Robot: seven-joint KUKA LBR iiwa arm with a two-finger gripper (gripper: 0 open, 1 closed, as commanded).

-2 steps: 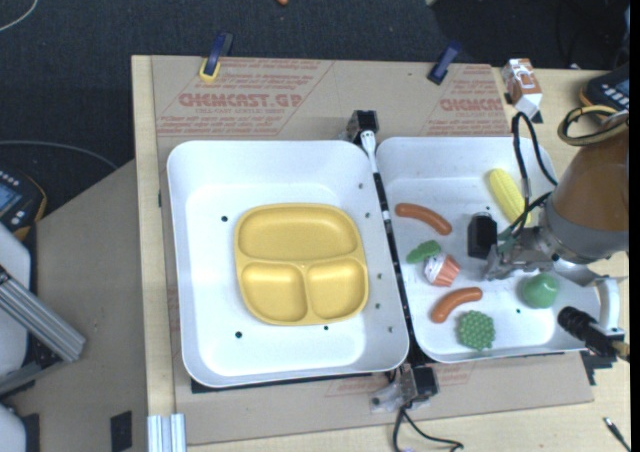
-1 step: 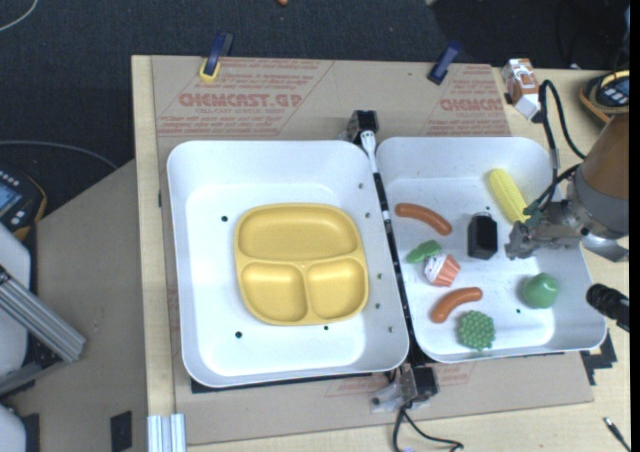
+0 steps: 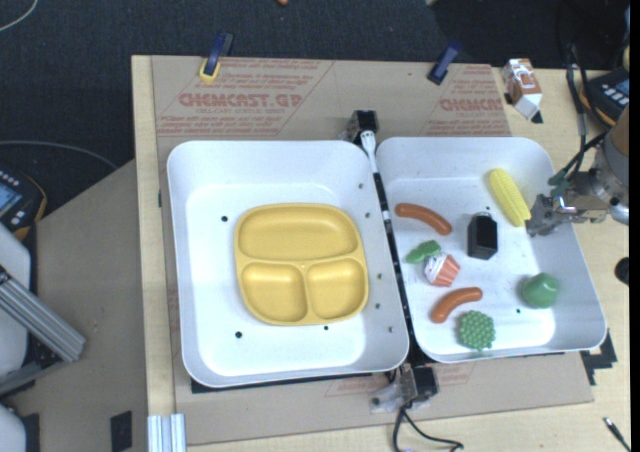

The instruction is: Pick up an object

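Corn cob (image 3: 508, 196), yellow, lies tilted in the upper right of the right bin (image 3: 572, 280), nearest thing to my gripper (image 3: 545, 213). My gripper sits just beside the cob's lower end, over the bin's right side; nothing seen between it, and I cannot tell if it is open or closed. Below it, near the right wall, a green round fruit (image 3: 540, 290). Left of the cob: black block (image 3: 482, 236), then a sausage (image 3: 423, 216). Lower: strawberry-like piece with green leaf (image 3: 436, 264), second sausage (image 3: 456, 303), broccoli (image 3: 476, 329). Left bin (image 3: 200, 270) holds a yellow divided tray (image 3: 300, 262). Both bins rest on the desk (image 3: 160, 100).
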